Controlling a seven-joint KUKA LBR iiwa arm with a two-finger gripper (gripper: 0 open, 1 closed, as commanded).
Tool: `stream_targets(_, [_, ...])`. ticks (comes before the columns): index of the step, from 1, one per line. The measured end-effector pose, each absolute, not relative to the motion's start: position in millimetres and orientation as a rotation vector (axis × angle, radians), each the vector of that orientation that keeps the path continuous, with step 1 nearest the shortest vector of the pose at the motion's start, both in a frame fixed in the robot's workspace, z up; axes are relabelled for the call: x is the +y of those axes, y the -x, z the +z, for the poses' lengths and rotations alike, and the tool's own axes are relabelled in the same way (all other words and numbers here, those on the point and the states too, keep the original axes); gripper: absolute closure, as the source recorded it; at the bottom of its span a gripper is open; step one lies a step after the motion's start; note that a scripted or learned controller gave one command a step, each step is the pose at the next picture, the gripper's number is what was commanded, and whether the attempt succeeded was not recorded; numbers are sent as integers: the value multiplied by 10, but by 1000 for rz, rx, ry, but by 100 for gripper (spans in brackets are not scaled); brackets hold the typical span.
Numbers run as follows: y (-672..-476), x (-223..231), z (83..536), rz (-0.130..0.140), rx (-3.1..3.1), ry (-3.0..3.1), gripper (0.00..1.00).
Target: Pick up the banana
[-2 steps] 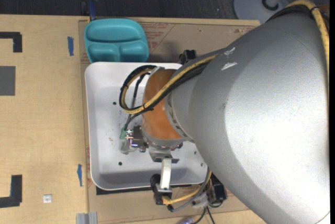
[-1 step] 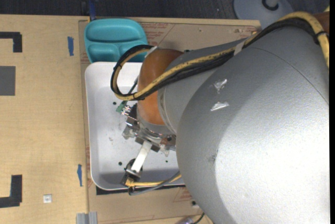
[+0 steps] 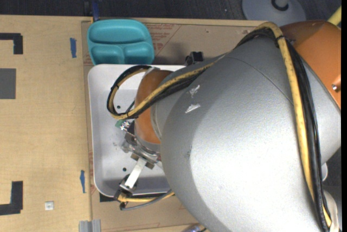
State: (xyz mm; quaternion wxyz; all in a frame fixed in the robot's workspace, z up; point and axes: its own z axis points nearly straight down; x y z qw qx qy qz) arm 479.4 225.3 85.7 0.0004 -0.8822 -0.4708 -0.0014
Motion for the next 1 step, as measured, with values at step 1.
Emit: stream_targets(1, [-4806, 2267, 966, -8, -1481, 2768, 100])
